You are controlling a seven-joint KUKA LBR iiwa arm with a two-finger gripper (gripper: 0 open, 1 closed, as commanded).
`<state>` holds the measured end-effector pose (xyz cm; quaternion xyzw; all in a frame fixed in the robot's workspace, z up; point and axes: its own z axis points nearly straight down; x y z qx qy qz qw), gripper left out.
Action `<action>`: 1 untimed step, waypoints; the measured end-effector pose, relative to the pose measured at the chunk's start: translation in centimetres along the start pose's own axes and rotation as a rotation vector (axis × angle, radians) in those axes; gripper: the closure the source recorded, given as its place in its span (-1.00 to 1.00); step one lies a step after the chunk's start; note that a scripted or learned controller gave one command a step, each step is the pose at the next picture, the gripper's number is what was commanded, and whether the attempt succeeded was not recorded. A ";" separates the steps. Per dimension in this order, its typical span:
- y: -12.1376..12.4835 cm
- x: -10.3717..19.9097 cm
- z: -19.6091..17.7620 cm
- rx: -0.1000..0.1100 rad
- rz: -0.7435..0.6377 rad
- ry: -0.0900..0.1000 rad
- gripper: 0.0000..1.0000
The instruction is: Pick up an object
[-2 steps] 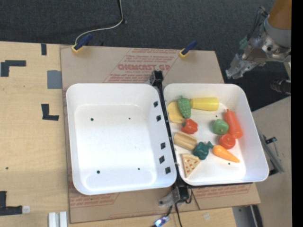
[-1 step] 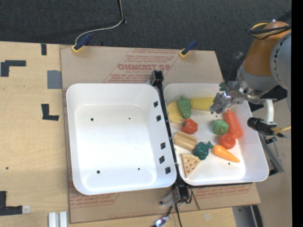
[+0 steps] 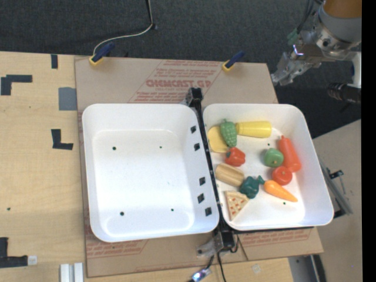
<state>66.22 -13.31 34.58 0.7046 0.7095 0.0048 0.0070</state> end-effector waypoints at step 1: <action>0.2 1.7 14.5 0.027 0.005 0.004 1.00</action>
